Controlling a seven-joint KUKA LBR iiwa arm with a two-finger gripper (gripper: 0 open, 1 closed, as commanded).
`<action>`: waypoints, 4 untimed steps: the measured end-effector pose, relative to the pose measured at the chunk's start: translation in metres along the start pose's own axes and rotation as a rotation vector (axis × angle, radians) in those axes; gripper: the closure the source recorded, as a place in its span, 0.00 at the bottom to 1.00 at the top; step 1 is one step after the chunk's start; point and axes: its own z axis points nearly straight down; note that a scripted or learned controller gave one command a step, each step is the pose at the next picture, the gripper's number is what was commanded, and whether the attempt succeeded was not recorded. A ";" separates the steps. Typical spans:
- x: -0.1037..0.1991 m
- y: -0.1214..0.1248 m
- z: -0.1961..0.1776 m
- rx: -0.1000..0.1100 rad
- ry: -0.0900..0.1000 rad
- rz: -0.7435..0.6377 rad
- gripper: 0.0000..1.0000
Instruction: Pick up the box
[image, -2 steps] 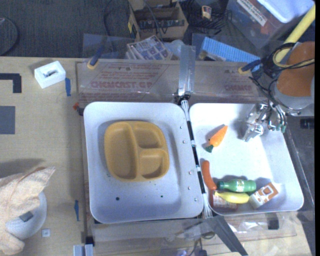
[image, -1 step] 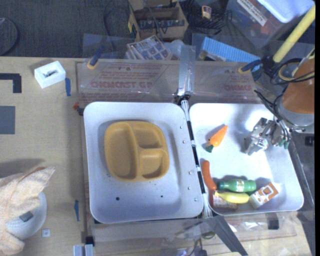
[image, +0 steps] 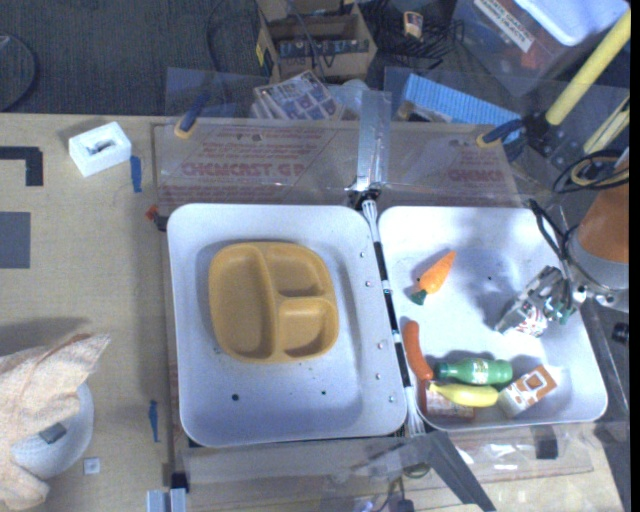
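The box (image: 530, 388) is small, white with orange markings, and lies in the front right corner of the right bin (image: 470, 235). It rests beside a yellow banana (image: 466, 396) and a green bottle (image: 478, 372). My gripper (image: 524, 322) hangs over the right side of that bin, a little behind the box and apart from it. It is open, with nothing between its fingers. The grey arm with its orange band (image: 608, 232) reaches in from the right edge.
A carrot (image: 433, 276) lies in the middle of the right bin and a red pepper (image: 415, 350) lies by its left wall. The left bin (image: 190, 330) holds a yellow divided tray (image: 272, 300). A cloth (image: 45, 385) lies on the bench at far left.
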 end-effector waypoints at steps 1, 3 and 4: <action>0.001 -0.002 0.004 0.005 0.004 0.000 0.00; -0.070 0.070 0.005 0.015 0.019 0.110 0.00; -0.063 0.079 0.006 0.009 0.015 0.344 0.00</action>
